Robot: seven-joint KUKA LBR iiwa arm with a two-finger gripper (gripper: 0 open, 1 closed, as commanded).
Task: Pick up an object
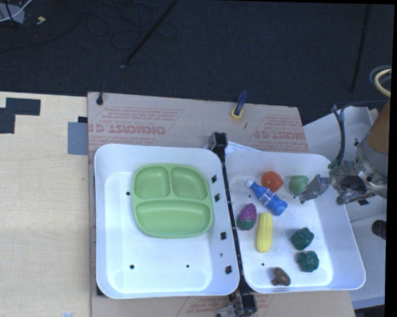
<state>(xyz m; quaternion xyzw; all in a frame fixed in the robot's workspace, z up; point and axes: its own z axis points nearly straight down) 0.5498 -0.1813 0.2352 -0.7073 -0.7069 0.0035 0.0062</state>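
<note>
Our claw (pixel 327 187) hangs by the right bin's (pixel 351 257) edge, fingers apart, holding nothing; the light green toy (pixel 298 184) sits closest, so we might grab it first.

1. The bench (pixel 34 207) has a pale wooden top.
2. A brown cardboard sheet (pixel 186 125) with red print lies flat on it.
3. Two shallow white bins sit on the cardboard, touching side by side: the left bin (pixel 111 249) and the right bin (pixel 341 257).
4. Dark grey patches (pixel 21 113) mark the wood's far left.
</note>
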